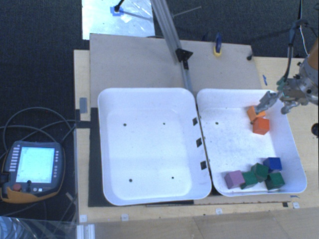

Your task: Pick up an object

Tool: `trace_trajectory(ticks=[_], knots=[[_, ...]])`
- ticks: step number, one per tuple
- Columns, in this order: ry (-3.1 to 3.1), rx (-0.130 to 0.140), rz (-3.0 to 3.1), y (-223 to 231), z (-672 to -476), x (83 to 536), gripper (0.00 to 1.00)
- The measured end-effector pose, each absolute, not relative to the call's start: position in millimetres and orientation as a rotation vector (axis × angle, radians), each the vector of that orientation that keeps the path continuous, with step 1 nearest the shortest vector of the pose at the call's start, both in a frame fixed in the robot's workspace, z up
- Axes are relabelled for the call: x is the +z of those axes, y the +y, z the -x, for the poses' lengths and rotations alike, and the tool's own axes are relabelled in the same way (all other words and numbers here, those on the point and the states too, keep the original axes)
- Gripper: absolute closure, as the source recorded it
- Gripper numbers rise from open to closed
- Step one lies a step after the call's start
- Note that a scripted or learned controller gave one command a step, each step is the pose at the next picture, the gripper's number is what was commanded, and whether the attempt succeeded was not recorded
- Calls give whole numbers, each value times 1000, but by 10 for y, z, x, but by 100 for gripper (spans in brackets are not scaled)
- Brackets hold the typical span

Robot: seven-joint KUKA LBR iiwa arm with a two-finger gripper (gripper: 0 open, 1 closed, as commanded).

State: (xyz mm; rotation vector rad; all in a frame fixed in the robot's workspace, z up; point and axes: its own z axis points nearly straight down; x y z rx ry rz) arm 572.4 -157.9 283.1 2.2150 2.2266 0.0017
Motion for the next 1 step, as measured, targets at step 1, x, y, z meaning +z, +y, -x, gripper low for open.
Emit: trace_trajectory(ticks=[1], knots=[[2226, 2, -2216, -1579, -5724, 2832, 0]])
